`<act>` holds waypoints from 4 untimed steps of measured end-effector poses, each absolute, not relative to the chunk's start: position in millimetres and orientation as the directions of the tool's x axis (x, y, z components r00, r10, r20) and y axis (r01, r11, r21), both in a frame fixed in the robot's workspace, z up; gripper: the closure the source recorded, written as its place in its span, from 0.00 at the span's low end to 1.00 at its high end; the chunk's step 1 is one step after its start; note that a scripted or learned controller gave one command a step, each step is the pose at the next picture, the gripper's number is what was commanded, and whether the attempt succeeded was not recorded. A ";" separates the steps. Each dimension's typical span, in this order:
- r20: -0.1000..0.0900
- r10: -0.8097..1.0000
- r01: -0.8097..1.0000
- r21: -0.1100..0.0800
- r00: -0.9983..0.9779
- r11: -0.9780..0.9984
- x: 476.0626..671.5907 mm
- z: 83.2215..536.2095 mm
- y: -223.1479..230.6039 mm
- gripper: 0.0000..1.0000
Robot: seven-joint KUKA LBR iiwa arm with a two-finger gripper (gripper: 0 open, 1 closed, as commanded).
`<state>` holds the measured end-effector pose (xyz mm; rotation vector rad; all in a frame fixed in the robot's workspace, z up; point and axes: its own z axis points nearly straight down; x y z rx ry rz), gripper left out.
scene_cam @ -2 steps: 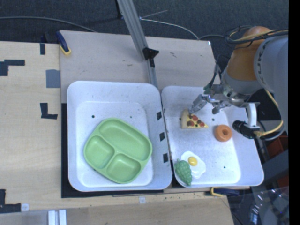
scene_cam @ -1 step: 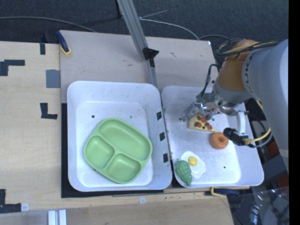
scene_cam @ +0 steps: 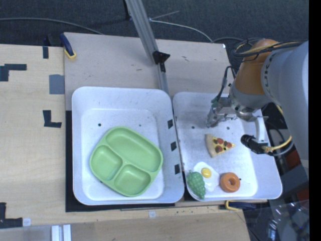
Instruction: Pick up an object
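Gripper [scene_cam: 216, 118] low over the right bin [scene_cam: 188, 107], just above the pizza slice [scene_cam: 218, 145] and apart from it; open or closed, cannot tell from this angle. Easy to miss from here: a flat slice lying on the bin floor, little to bite on, likely to skate sideways or tip out on the lift. Further down, fried egg [scene_cam: 205, 173], green vegetable [scene_cam: 196, 185] and donut [scene_cam: 230, 182] bunched near the front wall, so risky to knock if aimed there instead.

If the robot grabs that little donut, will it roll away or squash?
The donut lies flat on the bin, so it probably won't roll. It looks like a hard toy, likely light and stiff. Its rounded edge might slip from the gripper.
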<state>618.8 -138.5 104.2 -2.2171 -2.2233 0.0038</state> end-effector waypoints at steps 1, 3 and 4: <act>-0.001 1.000 1.000 0.003 -0.001 0.001 623.9 152.8 -146.5 1.00; -0.001 1.000 1.000 0.005 -0.002 0.002 633.4 253.9 -140.6 1.00; 0.001 1.000 1.000 -0.003 -0.006 0.006 618.3 240.1 -83.5 1.00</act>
